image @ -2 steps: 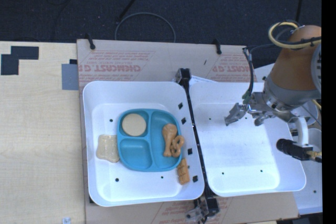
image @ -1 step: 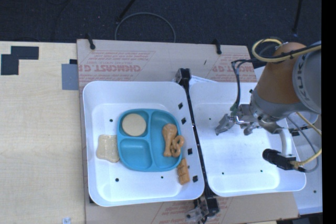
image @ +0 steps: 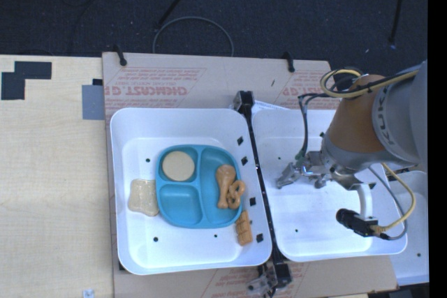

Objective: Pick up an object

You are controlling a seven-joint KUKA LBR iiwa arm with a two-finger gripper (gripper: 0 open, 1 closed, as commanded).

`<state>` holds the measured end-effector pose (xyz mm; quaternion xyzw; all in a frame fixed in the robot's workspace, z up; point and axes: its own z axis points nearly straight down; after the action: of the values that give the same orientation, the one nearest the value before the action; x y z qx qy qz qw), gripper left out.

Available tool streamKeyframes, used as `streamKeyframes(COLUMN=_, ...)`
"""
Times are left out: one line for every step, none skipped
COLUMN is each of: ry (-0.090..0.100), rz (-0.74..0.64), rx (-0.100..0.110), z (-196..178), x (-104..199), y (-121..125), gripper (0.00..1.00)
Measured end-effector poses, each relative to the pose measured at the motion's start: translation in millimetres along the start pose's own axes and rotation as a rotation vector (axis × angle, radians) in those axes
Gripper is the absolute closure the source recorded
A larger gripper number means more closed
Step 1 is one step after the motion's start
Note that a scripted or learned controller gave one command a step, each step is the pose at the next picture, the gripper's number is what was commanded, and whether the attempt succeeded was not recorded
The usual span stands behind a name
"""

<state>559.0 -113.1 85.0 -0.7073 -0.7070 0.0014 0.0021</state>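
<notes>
Objects lie in the left bin (image: 133,129), well apart from the gripper (image: 299,174) in the right bin (image: 391,248): a blue tray (image: 185,209) carrying a round cracker (image: 177,165) and pretzel pieces (image: 229,186), a pale biscuit (image: 143,197) at its left. Whether the gripper is open or closed cannot be told. Mirrored red print on the cardboard (image: 150,89) is unreadable.

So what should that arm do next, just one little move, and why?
Probably swing the gripper left over the divider into the left bin. It hangs over the right bin, while the things worth grabbing lie in the left one: a blue tray with a round cookie and a pretzel, and a pale piece beside it.
</notes>
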Motion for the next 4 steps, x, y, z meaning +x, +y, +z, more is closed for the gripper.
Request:
streamKeyframes(ry=0.000, rz=0.005, rx=-0.001, z=-12.8, x=-1.5, y=0.3, gripper=1.00)
streamKeyframes(ry=-0.001, rz=-0.001, rx=-0.005, z=-57.3, x=1.4, y=6.3, gripper=1.00)
streamKeyframes(ry=-0.001, rz=-0.001, rx=-0.007, z=-100.7, x=4.3, y=9.6, gripper=1.00)
streamKeyframes(ry=-0.001, rz=-0.001, rx=-0.007, z=-147.5, x=3.1, y=10.1, gripper=1.00)
